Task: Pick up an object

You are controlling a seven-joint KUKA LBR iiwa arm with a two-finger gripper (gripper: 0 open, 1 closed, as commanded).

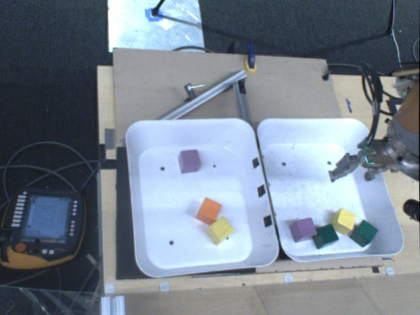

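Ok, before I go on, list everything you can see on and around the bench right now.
Left bin: 1, white, left half of bench.
Right bin: 1, white, beside the left bin.
Purple cubes: 2; left bin, far side; right bin, near edge.
Orange cube: 1, left bin, touching the yellow one.
Yellow cubes: 2; left bin; right bin, near edge.
Green cubes: 2, dark, right bin near edge.
Metal bar: 1, grey, behind the bins.
Pendant: 1, black and orange, floor at left.
Foil sheet: 1, silver, floor beyond bench.
Gripper: 1, grey, above the right bin.
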